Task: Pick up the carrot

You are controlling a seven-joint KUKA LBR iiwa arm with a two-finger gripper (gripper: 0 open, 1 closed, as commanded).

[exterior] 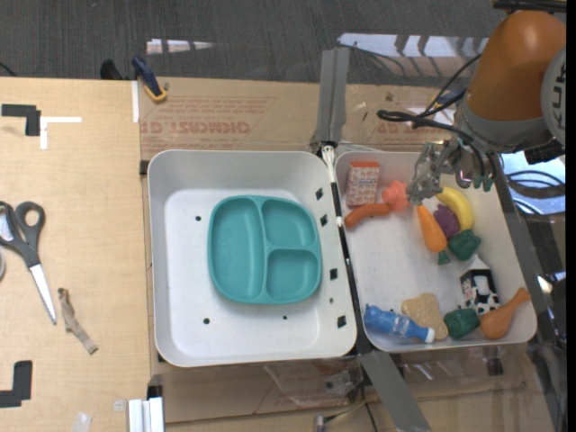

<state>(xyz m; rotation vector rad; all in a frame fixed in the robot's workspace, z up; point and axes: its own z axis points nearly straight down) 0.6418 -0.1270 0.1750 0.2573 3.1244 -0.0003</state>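
The carrot (431, 229) is a short orange stick with a green end, lying slantwise in the right bin (517, 259) between a yellow banana (457, 207) and the bin's middle. My gripper (423, 185) hangs over the back of that bin, just up and left of the carrot's upper tip, beside a pink-orange toy (394, 193). Nothing of the carrot is seen inside it. The grey arm with its orange band (517, 57) comes in from the upper right.
Around the carrot lie purple grapes (445, 220), a green broccoli (465, 244), a red sausage (367, 213) and a small carton (364, 181). Bread (425, 311), a blue bottle (396, 324) and a drumstick (504, 313) lie along the front. The left bin holds a teal tray (265, 250).
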